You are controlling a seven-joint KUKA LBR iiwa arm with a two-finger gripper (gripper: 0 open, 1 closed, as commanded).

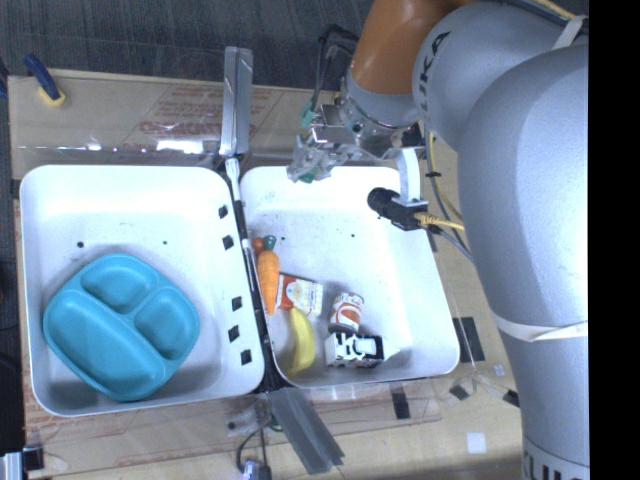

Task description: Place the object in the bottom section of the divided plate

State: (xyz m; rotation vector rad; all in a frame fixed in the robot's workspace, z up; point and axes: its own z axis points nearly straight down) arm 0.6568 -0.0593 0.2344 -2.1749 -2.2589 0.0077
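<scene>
The grey arm (520, 168) comes in from three o'clock, its orange band (400, 28) high in the view, and its hand (312, 163) hangs over the twelve o'clock rim of the right bin (420, 268). Whether the hand is spread or pressed together I cannot tell — it is small and blurred against the rim, and nothing can be made out between its tips.

The things lie in the right bin, gathered toward six and seven o'clock. A toy carrot (268, 274) lies against the nine o'clock wall, green top pointing to twelve. Just below it, a banana (300, 341) curves along the same side. Between them, toward three o'clock, sits a small orange-and-white packet (302, 293). Further toward three is a red-and-white can (346, 312), touching a black-and-white carton (355, 349) at its six o'clock side.

The blue divided plate (118, 325) rests in the left bin (120, 198) — toward seven o'clock, tilted, with all three sections bare.
</scene>
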